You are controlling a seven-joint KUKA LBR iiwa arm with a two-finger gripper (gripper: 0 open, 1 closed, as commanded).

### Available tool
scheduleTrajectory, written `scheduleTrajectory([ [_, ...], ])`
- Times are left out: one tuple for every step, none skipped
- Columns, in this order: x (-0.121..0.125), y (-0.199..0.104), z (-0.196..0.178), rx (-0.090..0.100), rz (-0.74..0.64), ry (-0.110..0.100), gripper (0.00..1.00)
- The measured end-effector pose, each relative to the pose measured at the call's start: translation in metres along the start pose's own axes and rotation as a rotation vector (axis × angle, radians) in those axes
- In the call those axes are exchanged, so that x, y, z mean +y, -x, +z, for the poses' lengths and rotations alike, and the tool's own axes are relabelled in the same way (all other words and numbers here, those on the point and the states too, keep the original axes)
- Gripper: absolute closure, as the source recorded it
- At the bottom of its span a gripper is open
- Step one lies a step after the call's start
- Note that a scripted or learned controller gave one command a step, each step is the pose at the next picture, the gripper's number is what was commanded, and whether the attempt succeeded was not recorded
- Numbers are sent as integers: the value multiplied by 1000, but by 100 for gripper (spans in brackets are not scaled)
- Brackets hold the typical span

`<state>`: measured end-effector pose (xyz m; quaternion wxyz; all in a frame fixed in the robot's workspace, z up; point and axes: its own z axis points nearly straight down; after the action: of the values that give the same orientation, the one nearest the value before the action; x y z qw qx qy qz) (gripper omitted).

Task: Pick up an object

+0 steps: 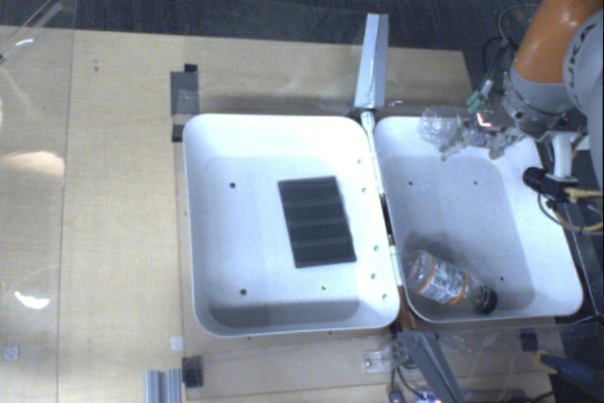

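Pale wooden bench [104, 203] under dark carpet carries two shallow white bins side by side, seen from the single overhead camera at a slant. Within the left bin [217, 156] a dark ribbed rectangular block [316, 222] lies flat near the middle, turned slightly off square. Within the right bin [472, 203] a clear plastic bottle [445, 281] with an orange label and dark cap lies on its side against the near wall, toward the corner nearest the divider. The grey arm with its orange band [557, 19] reaches in from the right, and its gripper [453, 132] hovers at the far edge of the right bin, well apart from the bottle; the translucent tip is too blurred to say how it is set, and nothing can be seen held there. By this reading the pick is at the approach stage, with no object secured. The next move would call for travelling toward the near wall, aligning across the bottle's body, then descending.
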<state>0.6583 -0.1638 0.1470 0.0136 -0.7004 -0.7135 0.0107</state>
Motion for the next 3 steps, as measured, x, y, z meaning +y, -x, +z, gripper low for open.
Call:
scheduleTrajectory([
  [-35, -12, 61, -12, -295, 36, 0],
  [-31, 41, 18, -10, -178, 41, 0],
  [-7, 25, 63, -7, -428, -28, 0],
])
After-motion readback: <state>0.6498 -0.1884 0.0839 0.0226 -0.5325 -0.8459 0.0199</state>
